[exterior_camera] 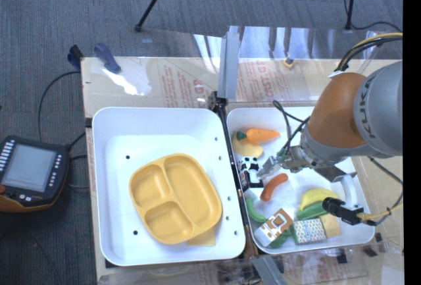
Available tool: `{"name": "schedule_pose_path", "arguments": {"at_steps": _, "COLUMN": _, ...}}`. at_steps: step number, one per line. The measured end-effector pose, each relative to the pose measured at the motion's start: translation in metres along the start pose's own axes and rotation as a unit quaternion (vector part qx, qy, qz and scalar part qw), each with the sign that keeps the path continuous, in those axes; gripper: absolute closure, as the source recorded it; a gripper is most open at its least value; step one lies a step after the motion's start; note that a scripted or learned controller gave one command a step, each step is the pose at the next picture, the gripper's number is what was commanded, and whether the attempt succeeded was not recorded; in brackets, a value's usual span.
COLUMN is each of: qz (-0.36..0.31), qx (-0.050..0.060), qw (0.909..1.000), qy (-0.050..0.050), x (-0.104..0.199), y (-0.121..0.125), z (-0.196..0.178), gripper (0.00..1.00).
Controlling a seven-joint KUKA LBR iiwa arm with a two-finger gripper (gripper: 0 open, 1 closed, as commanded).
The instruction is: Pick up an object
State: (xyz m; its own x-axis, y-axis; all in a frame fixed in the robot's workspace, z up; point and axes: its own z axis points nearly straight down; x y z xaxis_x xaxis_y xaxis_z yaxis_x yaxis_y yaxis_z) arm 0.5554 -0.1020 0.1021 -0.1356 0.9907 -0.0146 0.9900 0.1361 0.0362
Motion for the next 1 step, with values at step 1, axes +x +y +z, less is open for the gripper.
{"name": "schedule_pose_path", "arguments": {"at_steps": 1, "qz": -0.007, "qx": 0.018, "qw": 0.9998, "qy": 0.008, "x": 0.0240, "y": 0.0062, "z": -0.0857, "gripper": 0.00}}
